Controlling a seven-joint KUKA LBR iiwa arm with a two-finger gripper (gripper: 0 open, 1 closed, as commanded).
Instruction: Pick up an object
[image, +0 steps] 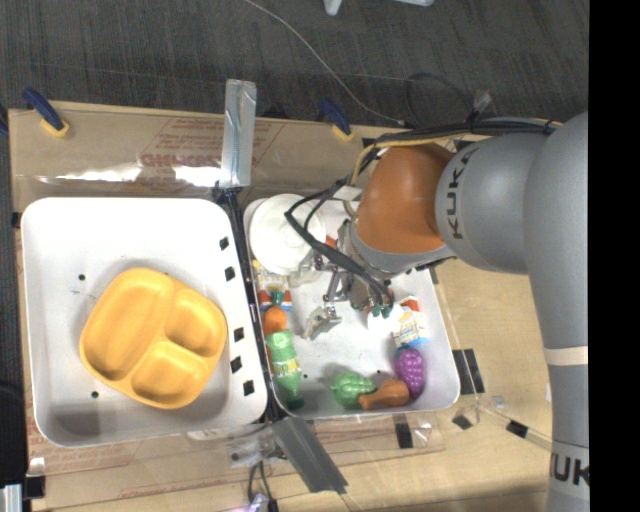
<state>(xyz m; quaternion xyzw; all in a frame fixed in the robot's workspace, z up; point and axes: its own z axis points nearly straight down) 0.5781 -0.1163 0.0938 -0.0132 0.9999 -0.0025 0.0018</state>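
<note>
The right bin (445, 350) holds several small toy foods: a green bottle (284, 358) and an orange piece (274, 321) along its left wall, a green leafy piece (350, 388), a brown drumstick (385, 396), purple grapes (410, 368) and a small white carton (408, 328). A white plate or bowl (278, 235) lies at the bin's back left. My gripper (330, 305) hangs low over the middle of this bin, under the orange wrist band (400, 200). Nothing shows between its fingers.
The left bin (50, 260) holds a yellow divided tray (152, 335). Black cables (315, 205) loop off the wrist over the white plate. Blue clamps (45, 112) and a metal bracket (238, 130) stand at the bench's back edge.
</note>
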